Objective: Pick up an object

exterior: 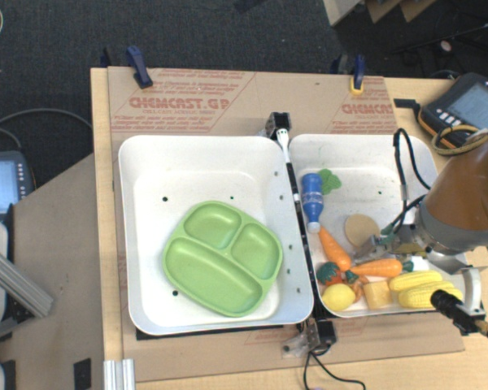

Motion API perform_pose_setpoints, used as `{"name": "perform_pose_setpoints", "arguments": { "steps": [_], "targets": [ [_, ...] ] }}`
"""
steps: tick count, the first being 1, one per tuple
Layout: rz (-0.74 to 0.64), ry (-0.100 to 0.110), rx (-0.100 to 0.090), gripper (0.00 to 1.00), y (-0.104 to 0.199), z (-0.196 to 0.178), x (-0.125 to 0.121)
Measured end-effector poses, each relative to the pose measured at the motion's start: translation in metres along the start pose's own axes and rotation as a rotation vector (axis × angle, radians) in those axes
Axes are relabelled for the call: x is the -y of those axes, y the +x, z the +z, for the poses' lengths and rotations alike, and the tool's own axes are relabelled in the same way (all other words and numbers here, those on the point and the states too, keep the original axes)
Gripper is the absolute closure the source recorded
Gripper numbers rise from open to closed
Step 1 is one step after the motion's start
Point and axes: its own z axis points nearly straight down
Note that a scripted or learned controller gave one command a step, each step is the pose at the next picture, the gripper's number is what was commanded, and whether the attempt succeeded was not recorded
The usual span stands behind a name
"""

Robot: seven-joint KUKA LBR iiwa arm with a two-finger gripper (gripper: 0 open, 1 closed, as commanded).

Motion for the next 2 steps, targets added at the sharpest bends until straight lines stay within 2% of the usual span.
{"name": "perform_pose_setpoints", "arguments": {
  "steps": [1, 2],
  "targets": [
    [0.001, -0.004, 0.002, 1.00, 0.000, -0.010, -0.001],
    [-0.009, 0.001, -0.002, 1.00, 0.057, -0.002, -0.045]
  ]
}}
